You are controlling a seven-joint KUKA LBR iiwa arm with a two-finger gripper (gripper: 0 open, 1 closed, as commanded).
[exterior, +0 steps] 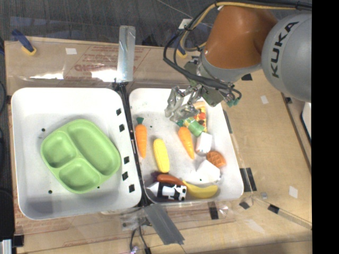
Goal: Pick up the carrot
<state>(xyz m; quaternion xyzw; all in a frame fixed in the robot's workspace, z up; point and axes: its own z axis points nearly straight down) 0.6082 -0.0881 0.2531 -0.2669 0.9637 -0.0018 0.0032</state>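
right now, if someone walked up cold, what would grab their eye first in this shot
Probably the big KUKA arm at the upper right, its orange band looming over the right bin, with the end effector near that bin's far edge. Next, the heap of toy food in that bin: two carrots, a corn cob and a banana. The green divided plate lies alone in the left bin.

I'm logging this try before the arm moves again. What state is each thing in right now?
gripper: hovering over the right bin's far end, holding nothing visible
carrot by the divider: lying flat, untouched
second carrot: lying flat, just below the gripper
banana: lying at the near wall
green plate: flat in the left bin
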